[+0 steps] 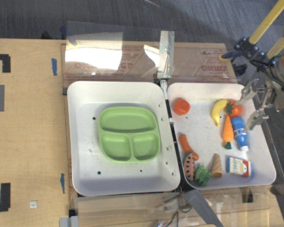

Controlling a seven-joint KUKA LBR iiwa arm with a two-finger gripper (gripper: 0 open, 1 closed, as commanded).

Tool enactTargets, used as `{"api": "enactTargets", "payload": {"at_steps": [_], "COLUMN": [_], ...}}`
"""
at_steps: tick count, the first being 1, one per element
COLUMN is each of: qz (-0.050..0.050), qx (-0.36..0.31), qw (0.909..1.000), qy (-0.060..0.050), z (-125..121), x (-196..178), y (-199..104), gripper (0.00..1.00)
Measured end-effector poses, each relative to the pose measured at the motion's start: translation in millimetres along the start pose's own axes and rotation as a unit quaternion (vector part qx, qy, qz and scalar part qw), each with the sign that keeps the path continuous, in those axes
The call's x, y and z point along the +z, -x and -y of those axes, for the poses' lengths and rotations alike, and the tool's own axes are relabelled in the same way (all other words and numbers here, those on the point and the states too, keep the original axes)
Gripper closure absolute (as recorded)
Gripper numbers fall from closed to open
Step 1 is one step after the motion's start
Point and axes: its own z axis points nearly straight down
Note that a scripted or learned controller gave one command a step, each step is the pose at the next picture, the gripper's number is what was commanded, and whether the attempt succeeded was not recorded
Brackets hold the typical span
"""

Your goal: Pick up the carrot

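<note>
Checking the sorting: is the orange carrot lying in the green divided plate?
No: the orange carrot lies in the right white bin, between the yellow banana and the blue bottle.

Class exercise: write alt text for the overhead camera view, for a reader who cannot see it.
A robot gripper hovers at the right edge of the right bin, near an orange carrot lying between a banana and a blue bottle. Other toy foods are scattered in that bin. The left bin holds a green divided plate.
</note>
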Motion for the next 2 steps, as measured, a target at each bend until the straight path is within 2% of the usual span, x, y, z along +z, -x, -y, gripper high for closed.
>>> {"api": "enactTargets", "payload": {"at_steps": [1, 2], "qz": [0.002, 0.004], "qx": [0.072, 0.016], "qw": [0.9974, 0.9999], "qy": [0.000, 0.000], "z": [-18, -60], "x": [123, 130], "y": [-29, -14], "gripper": [0.00, 0.00]}}
